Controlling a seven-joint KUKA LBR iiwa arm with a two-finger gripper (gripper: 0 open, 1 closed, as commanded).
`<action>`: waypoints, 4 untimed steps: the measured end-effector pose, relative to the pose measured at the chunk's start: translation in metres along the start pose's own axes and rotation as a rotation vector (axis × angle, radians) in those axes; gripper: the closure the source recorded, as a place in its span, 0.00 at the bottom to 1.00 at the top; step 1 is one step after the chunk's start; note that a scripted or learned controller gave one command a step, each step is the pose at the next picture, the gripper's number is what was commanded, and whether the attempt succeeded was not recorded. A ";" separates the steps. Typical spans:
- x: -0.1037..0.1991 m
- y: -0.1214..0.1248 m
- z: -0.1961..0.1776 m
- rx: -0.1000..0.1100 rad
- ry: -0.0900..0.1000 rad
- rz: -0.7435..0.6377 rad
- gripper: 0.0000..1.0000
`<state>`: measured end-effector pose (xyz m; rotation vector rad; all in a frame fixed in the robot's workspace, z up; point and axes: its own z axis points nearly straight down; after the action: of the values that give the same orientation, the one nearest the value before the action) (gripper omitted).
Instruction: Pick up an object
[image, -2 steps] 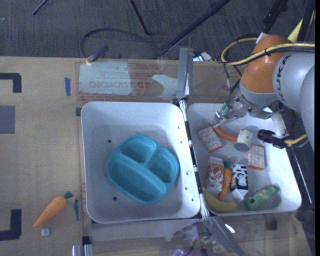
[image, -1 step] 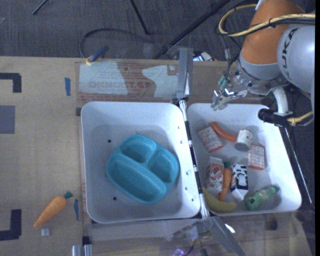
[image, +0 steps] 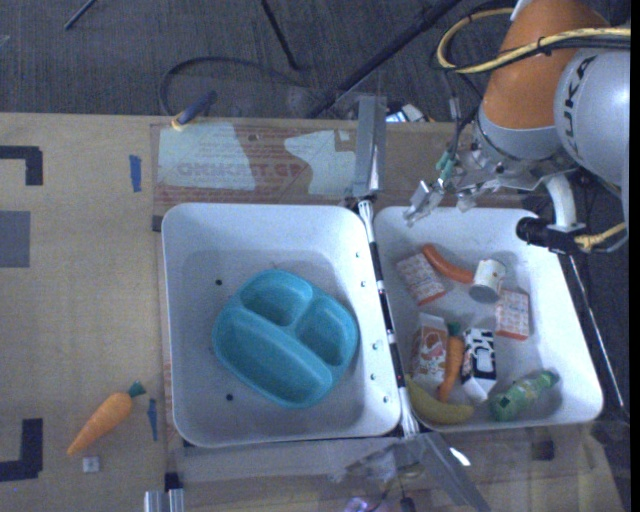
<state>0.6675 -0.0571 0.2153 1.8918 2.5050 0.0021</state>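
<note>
The grey arm (image: 590, 90) enters from the counter's right side near its far edge, its orange band showing above the wrist, with yellow cable looped around it. The wrist angles down and toward the left, carrying the hand (image: 452, 190) above the counter's far right part. Its thin metal fingers (image: 425, 195) point leftward, spread slightly apart with nothing between them.

A teal divided plate (image: 287, 338) lies in the white left bin (image: 190, 240). The white right bin (image: 575, 385) holds an orange sausage (image: 447, 265), a yellow banana (image: 438, 404), an orange carrot (image: 452, 364), a green bottle (image: 520, 394), a black-and-white carton (image: 479, 353) and red-and-white packets (image: 419, 278). Another orange carrot with a green top (image: 101, 420) lies on the pale wooden surface (image: 80, 300), which bears black marks and blue tape.
</note>
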 end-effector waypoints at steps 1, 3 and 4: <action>0.027 -0.026 -0.040 0.000 0.001 -0.379 0.00; 0.029 -0.056 0.030 0.000 0.001 -0.551 0.00; 0.051 -0.052 -0.015 -0.003 -0.001 -0.437 0.00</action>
<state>0.6031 -0.0222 0.2297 1.3032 2.8526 0.0038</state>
